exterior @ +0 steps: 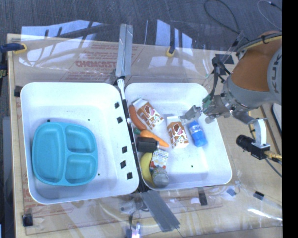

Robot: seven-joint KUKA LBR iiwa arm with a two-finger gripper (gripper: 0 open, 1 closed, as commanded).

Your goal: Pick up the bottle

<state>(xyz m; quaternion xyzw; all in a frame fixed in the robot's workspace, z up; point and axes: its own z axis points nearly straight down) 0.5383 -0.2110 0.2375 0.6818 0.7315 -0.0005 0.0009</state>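
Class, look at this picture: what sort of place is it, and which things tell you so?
Probably a robot lab test bench: a robot arm reaches over two white bins, with cables on the carpeted floor.

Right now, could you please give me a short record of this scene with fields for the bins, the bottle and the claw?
left bin: holds a blue divided plate
right bin: holds two small cartons, a carrot, a banana and a blue bottle
bottle state: lying flat near the bin's right side
claw: just above the bottle's upper end, not holding it
claw fingers: cannot tell
arm: enters from the right
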